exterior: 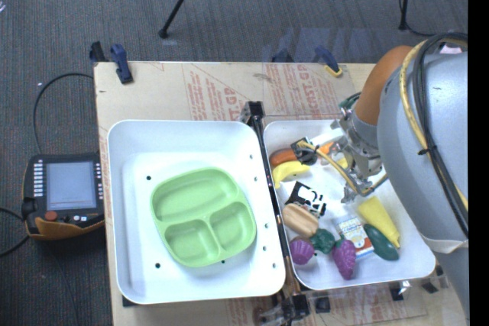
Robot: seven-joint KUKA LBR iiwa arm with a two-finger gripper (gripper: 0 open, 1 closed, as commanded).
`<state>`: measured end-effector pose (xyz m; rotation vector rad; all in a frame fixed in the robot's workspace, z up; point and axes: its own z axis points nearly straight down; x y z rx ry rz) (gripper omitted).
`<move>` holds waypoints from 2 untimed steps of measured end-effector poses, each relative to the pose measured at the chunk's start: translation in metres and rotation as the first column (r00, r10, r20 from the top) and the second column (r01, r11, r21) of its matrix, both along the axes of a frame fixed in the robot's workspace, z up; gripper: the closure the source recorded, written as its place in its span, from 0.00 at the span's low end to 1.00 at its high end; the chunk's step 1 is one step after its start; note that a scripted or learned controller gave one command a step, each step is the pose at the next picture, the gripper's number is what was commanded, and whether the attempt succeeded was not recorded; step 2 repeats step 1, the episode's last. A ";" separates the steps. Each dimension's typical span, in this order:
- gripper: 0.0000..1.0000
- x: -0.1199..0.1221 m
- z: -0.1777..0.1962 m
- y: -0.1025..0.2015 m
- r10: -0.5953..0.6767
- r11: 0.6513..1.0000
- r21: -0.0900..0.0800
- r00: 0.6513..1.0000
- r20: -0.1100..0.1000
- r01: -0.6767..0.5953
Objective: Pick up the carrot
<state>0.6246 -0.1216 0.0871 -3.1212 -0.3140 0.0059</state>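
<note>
I count two shallow white bins side by side on my bench: the left bin (126, 164) and the right bin (412, 259). The left bin holds one green divided plate (202, 216) with three compartments. The right bin holds a jumble of toy food: one banana (289, 172), one hot dog in a bun (299, 219), one yellow corn cob with a green end (380, 223), two purple bunches of grapes (301, 251) (344, 258), one black-and-white cow-patterned item (307, 198), and one small carton (353, 229). Beside the bench lies one control pendant (67, 191).
</note>
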 end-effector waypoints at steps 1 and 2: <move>0.00 0.000 0.000 0.000 0.000 1.000 0.000 1.000 0.000 0.000; 0.00 0.000 0.000 0.000 0.000 1.000 0.000 1.000 0.000 0.000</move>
